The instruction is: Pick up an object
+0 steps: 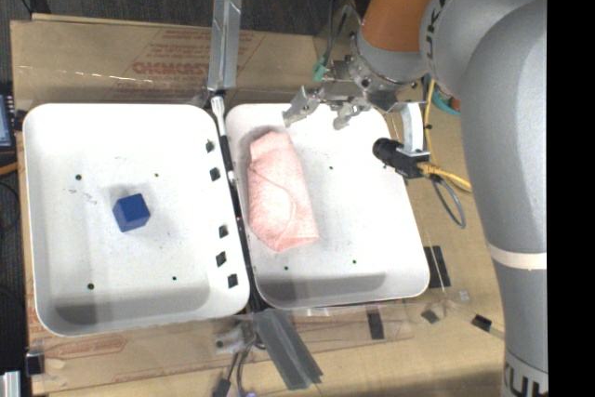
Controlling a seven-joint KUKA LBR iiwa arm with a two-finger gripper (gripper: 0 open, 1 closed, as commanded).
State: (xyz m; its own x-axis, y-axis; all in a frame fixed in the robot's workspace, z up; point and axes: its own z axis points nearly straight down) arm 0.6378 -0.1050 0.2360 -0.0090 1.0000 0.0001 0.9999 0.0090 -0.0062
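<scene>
I found the gripper (321,110) open and empty just beyond the folded pink cloth (279,191); nothing picked up yet.

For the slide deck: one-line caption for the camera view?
Open hand above the right bin's far edge, pink cloth below; blue cube in left bin.

My bench (84,46) carries two white bins: left bin (56,293) at nine o'clock, right bin (390,228) touching it at three

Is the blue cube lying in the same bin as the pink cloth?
No, the blue cube lies in the left bin, the pink cloth in the right bin.
</scene>
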